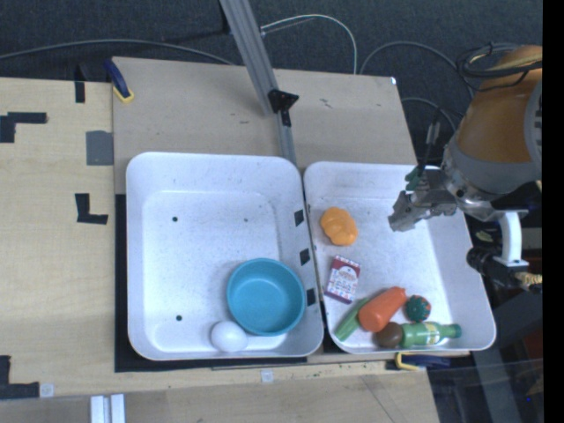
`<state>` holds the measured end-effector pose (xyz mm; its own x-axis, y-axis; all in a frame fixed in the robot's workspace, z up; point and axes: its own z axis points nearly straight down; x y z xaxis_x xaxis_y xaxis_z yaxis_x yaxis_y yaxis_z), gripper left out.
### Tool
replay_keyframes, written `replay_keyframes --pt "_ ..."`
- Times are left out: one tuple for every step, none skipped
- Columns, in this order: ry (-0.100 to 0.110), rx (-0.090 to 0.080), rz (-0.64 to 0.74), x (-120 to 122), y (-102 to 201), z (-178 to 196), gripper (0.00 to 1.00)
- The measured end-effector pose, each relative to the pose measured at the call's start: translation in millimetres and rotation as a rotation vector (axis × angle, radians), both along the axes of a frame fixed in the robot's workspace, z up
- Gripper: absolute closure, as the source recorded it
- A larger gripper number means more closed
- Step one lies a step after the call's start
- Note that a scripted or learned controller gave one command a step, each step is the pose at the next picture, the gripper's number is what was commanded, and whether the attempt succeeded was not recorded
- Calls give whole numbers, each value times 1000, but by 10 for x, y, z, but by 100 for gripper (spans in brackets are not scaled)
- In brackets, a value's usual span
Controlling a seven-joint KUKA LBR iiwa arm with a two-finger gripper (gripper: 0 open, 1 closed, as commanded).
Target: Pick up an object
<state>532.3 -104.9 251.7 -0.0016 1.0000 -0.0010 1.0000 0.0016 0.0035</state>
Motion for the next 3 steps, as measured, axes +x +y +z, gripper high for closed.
replay_keyframes --pt "4 3 5 48 511 46 100" --pt "5 3 7 120 1095 61 100" --pt "7 2 5 100 1629 -21 100"
